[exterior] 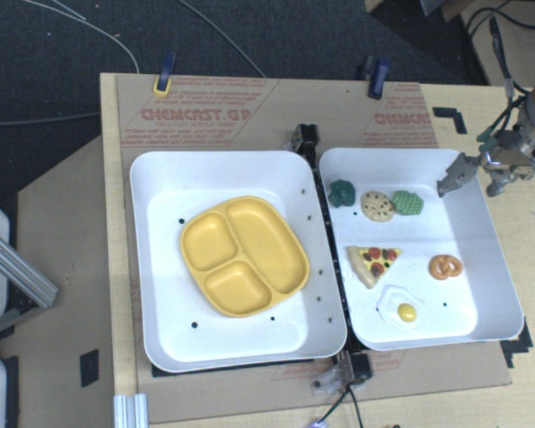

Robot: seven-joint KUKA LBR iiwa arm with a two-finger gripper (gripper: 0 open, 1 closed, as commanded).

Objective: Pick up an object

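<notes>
The right bin (481, 324) holds several toy foods: a dark green piece (341, 193), a cookie (376, 205), a light green piece (408, 202), a pizza slice (373, 263), a pretzel (444, 267) and a fried egg (401, 308). My gripper (475, 181) hangs over the bin's far right corner, to the right of the light green piece and apart from it. Its two fingers are spread open with nothing between them.
The left bin (152, 194) holds a yellow divided plate (242, 255). Both bins rest on a cardboard sheet (250, 105) held by two blue clamps at its far edge. A black bracket (305, 136) sits between the bins at the back.
</notes>
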